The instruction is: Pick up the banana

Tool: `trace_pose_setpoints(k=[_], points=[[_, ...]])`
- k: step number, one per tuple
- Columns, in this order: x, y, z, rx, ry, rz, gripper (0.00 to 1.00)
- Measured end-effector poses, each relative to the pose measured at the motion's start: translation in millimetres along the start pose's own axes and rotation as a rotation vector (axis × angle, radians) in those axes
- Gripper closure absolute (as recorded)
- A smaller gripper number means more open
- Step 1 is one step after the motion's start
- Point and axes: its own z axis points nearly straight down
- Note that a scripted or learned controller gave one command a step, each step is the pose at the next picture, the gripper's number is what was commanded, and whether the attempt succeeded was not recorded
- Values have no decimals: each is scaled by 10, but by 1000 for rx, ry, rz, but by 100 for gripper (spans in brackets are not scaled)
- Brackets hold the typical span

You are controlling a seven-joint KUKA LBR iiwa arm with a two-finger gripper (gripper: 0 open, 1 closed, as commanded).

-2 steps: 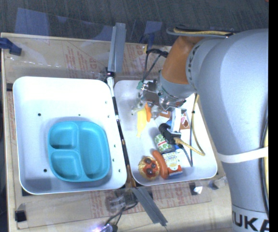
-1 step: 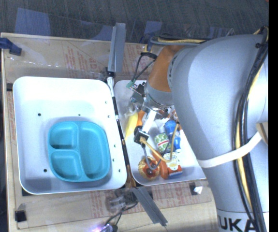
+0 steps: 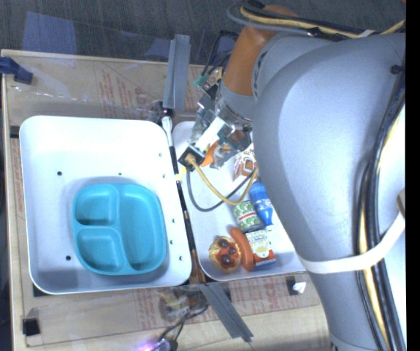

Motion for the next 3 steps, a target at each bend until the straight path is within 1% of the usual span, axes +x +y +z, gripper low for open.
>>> trace_pose_setpoints(k=[1,2,3], points=[[-684,-163,-657,0,-1,-337,100],[-154,605,-528,-4,-2,-856,100],[-149,592,-425,-1,-1,-513,100]])
